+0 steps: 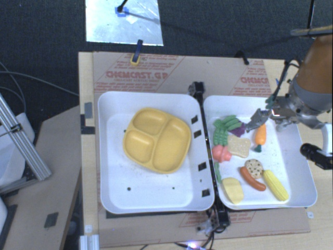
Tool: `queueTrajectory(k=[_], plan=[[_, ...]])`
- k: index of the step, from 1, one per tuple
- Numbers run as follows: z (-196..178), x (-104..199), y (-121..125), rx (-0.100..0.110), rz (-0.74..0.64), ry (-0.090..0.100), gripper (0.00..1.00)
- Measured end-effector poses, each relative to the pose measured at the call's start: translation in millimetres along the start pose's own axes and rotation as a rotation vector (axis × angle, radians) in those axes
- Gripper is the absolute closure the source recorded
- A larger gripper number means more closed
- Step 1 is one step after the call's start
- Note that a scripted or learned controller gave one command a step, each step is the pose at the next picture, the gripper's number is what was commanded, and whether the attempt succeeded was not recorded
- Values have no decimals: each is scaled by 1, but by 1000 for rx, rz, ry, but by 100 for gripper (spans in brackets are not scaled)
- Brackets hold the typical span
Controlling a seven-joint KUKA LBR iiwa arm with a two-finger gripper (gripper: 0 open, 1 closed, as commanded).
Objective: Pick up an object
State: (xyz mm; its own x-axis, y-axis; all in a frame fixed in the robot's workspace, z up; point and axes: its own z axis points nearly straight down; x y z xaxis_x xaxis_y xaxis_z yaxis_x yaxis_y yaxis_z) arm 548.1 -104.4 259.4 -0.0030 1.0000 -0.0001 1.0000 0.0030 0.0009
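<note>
Corn [276,185] lies by the front edge of the right bin [307,199], beside a sausage [252,178], a cookie [254,166] and a pale yellow block [233,189]. Further back sit a bread slice [240,147], a pink piece [220,153] and green pods [225,126] along the bin's left wall. The gripper [258,120] hangs over the back half of this bin, fingers parted and nothing between them, its tips just beside a carrot [260,134] and a purple piece [238,130]. In the left bin [112,191], a yellow divided plate [156,139] rests near the middle. The arm [312,82] reaches in from the right edge. The approach seems in hand, no grasp yet made. The carrot looks the likeliest target; the next move calls for centring the fingers over it, descending, then closing without nudging the neighbouring toys.
</note>
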Motion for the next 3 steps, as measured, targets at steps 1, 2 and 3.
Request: queueTrajectory(k=[1,2,3], plan=[[182,-40,-65,7,8,1,0],[164,-38,-60,-3,2,0,100],[70,83,-59,-9,-12,4,100]])
